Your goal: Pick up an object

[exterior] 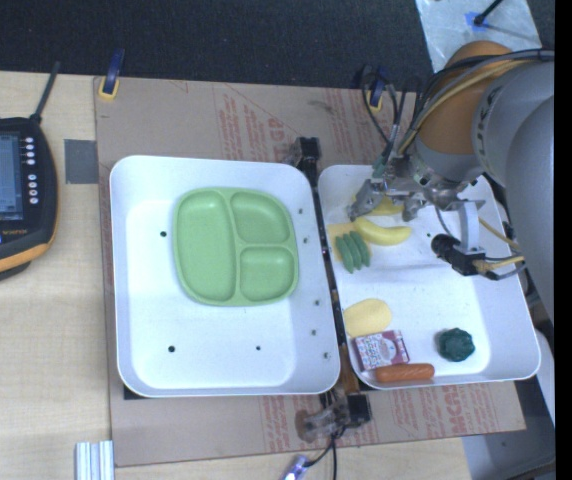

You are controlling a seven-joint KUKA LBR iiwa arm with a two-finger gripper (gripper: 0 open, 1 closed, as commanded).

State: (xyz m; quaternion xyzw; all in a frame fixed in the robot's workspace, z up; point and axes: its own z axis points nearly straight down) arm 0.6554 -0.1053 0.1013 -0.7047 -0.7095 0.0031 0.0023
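1. Camera view: gripper [391, 200] hangs low at the far end of the right bin [501, 318], directly over a yellow banana [386, 232], seemingly lined up to grab it; whether the claw is clenched or released cannot be told.
2. Green pickle [352, 249] lies just beside the banana; a green divided plate [235, 245] sits in the left bin [141, 318], apart from the pick.

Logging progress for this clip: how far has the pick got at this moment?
Done: the gripper is down in the right bin, at the banana.
In hand: nothing visibly lifted; the banana lies on the bin floor beside the green item.
Left: gripping and raising an object. The sausage and other items lie untouched.
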